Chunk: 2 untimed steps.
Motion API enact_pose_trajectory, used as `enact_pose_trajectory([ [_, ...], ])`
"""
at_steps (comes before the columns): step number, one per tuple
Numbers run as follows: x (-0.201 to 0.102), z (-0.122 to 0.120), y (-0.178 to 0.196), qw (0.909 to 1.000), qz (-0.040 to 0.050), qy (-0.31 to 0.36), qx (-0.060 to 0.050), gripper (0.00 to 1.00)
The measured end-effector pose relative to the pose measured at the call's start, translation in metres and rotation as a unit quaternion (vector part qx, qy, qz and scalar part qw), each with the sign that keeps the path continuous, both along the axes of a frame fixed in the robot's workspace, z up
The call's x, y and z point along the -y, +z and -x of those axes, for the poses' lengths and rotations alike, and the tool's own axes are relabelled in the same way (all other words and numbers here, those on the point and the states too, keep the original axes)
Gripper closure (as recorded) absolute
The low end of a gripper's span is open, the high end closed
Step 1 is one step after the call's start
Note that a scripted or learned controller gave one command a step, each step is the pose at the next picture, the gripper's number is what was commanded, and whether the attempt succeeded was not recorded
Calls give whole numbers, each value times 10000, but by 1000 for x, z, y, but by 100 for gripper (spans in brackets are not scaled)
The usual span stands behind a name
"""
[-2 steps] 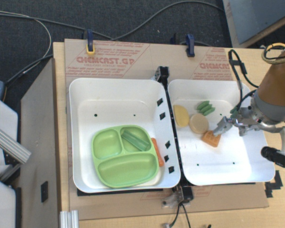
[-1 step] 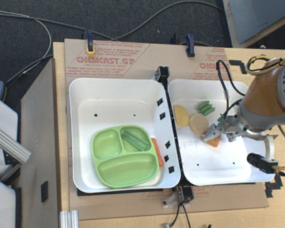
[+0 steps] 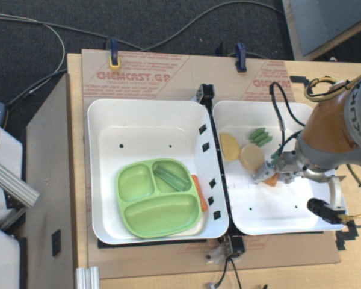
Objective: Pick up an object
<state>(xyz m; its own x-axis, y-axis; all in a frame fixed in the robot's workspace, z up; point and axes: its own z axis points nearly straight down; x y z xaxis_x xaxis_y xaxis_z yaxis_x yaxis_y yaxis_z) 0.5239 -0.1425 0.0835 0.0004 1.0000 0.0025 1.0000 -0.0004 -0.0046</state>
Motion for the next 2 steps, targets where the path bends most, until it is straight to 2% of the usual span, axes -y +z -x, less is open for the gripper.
enact_pose_trajectory([
  [1,0,-1,12,10000,-1,0,19,100],
  [2,-4,3,75,10000,17,10,49,100],
])
